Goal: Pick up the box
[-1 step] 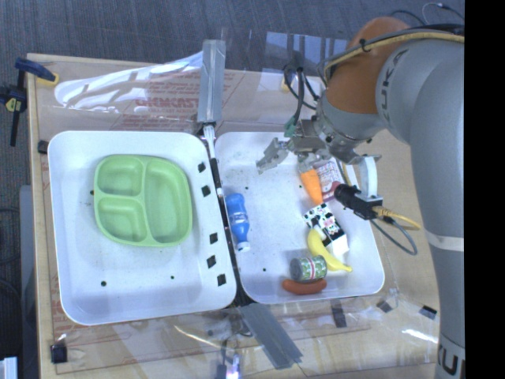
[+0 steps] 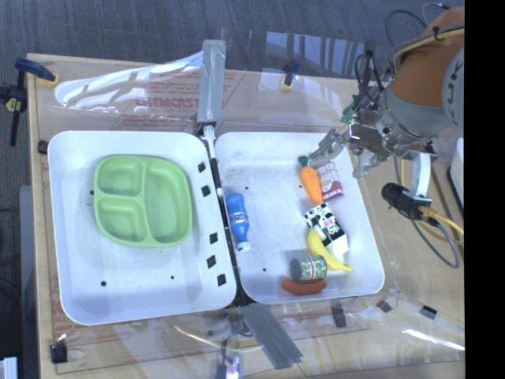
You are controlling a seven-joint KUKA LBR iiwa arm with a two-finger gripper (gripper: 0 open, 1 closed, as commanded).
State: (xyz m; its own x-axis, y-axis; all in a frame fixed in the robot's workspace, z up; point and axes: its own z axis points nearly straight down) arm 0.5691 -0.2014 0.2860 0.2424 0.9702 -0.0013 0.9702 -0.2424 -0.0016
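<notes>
The box (image 2: 324, 223), a small carton with black and white patches, lies in the right bin (image 2: 268, 152) near its right wall. A yellow banana (image 2: 325, 253) touches its lower end. My gripper (image 2: 342, 159) hovers over the bin's upper right corner, up and to the right of the box and apart from it. Its fingers (image 2: 322, 151) are spread open with nothing held between them. An orange carrot (image 2: 312, 183) and a red and white packet (image 2: 332, 181) lie just under the gripper.
In the right bin there are also a blue bottle (image 2: 237, 221) by the left wall, a green can (image 2: 308, 268) and a brown sausage (image 2: 304, 287) at the front. The left bin (image 2: 71, 290) holds a green divided plate (image 2: 144, 200).
</notes>
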